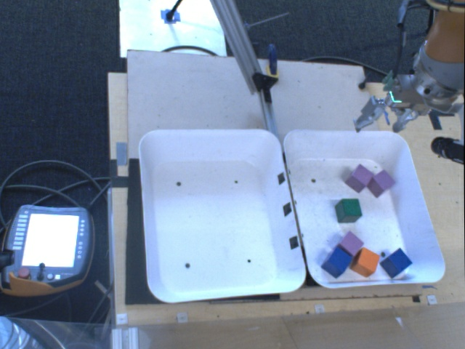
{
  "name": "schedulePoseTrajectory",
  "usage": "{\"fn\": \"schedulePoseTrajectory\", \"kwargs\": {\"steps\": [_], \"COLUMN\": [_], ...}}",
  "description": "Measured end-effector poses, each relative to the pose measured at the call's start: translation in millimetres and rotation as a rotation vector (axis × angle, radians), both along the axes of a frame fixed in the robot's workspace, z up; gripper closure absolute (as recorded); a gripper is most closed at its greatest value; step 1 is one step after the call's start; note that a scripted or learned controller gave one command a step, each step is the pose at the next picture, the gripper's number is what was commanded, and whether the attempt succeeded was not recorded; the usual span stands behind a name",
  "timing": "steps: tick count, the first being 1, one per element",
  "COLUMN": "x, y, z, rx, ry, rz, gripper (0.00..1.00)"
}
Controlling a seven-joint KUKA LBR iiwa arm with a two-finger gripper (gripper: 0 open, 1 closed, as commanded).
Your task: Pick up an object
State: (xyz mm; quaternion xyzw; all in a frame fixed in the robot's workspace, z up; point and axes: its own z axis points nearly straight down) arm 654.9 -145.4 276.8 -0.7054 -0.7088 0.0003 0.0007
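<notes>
The grey arm with its orange band (pixel 445 42) reaches in at the upper right, and its two-finger gripper (pixel 385 116) hangs above the far rim of the right-hand shallow white bin (pixel 418 195), outside the group of blocks. The two fingers (pixel 369 115) are spread apart with nothing between them.

All the blocks lie in the right bin. Two pale purple cubes (pixel 359 177) (pixel 381 183) sit touching each other near the far side. A dark green cube (pixel 348 210) rests alone in the middle, apart from the others. Toward the near edge a smaller purple cube (pixel 352 242) touches a blue cube (pixel 337 261) and an orange cube (pixel 365 262), which are packed close together; a second blue cube (pixel 395 262) lies just beside the orange one, near the bin's corner. Nothing covers any block from above.

The left-hand white bin (pixel 149 195) shows only small dark spots on its floor. Three little black tabs (pixel 288 209) sit along the wall where the bins meet.

Both bins rest on a pale wooden bench (pixel 341 86) with a lighter board behind them. A slanted metal pole (pixel 236 31) with a clamp crosses the board, and dark cables trail beside it. The floor around is dark carpet. At the lower left lies a handheld control pendant with a bright screen (pixel 49 242), its cables looped around it. No writing can be read anywhere.
</notes>
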Motion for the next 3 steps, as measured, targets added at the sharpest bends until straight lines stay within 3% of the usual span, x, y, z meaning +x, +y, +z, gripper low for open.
{"fn": "schedulePoseTrajectory", "kwargs": {"steps": [1,3], "x": [1,-5], "y": [0,0], "z": [2,-83], "rx": [-0.002,-0.001], "ry": [-0.003,0.000], "rz": [0.001,-0.002], "gripper": [0.00,0.00]}}
